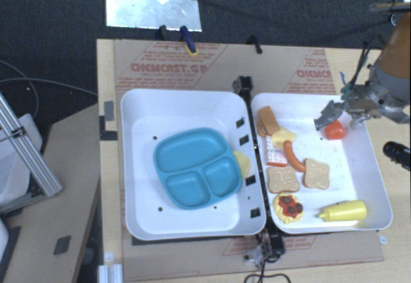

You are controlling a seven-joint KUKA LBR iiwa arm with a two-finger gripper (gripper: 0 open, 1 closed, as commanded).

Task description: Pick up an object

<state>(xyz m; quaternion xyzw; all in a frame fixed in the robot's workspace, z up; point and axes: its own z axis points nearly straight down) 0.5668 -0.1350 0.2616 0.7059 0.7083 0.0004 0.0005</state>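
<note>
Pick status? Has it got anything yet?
Done: the gripper has reached the right bin and sits right at the red object near the far side. In hand: nothing confirmed; the red piece lies just below the fingers, and I can't tell whether it's clamped. Left: secure a grasp and lift. The sausage, toast slices and mustard bottle lie untouched.

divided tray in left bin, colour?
Light blue, plain, no pattern. The divided tray shows best in the camera view.
</note>
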